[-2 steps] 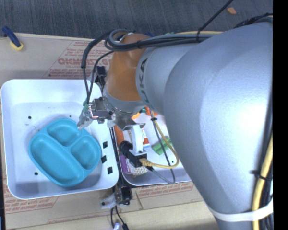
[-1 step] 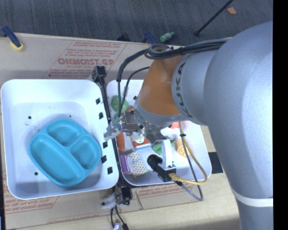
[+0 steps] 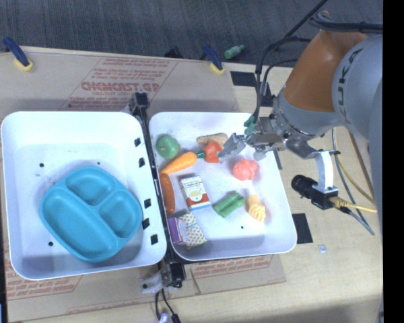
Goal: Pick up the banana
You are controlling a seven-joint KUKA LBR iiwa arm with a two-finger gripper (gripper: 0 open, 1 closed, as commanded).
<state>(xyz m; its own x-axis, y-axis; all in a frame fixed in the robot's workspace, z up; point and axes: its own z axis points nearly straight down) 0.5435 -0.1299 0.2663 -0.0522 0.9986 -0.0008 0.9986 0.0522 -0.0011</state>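
Hovering over the upper right part of the right-hand white bin, the KUKA arm's pincer hangs above the toy food; whether it is open or closed cannot be told from this angle, and nothing is seen held in it. The grey arm with its orange band reaches in from the right.

A pale, elongated piece that may be the banana lies near the bin's top edge, just left of the pincer and touching a small red-orange toy. Near it sit a green round fruit and an orange carrot. A pink round toy lies just below the pincer. Mid-bin are a small juice carton, a green vegetable piece and a yellow corn-like piece. A slim orange-red piece lies along the left wall, with a patterned purple packet at the bottom left.

The left-hand white bin holds a blue divided plate. Both bins rest on cardboard sheeting clipped with blue-and-yellow clamps.
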